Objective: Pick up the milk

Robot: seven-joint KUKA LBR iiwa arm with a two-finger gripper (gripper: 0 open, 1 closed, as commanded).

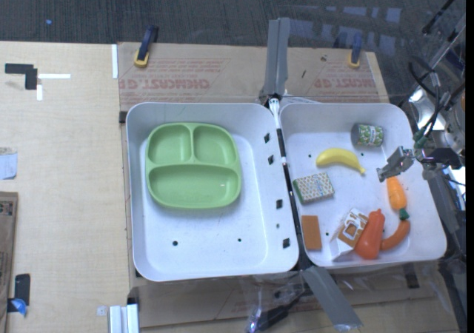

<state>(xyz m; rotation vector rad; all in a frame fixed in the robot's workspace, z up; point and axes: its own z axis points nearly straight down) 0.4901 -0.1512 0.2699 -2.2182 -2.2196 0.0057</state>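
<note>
The milk [351, 226] is a small white carton with orange print, lying near the front of the right bin [333, 120]. A red-orange bottle [370, 235] rests against its right side. My gripper [395, 164] hangs over the right side of that bin, just above an orange carrot [397, 194]. It stands well to the back right of the milk, with nothing seen held in it.
The right bin also holds a yellow banana [341, 159], a green can [368, 134], a green box [313, 188], an orange-brown block [311, 232] and a curved orange sausage [398, 233]. A green divided plate [194, 165] lies in the left bin [211, 250].
</note>
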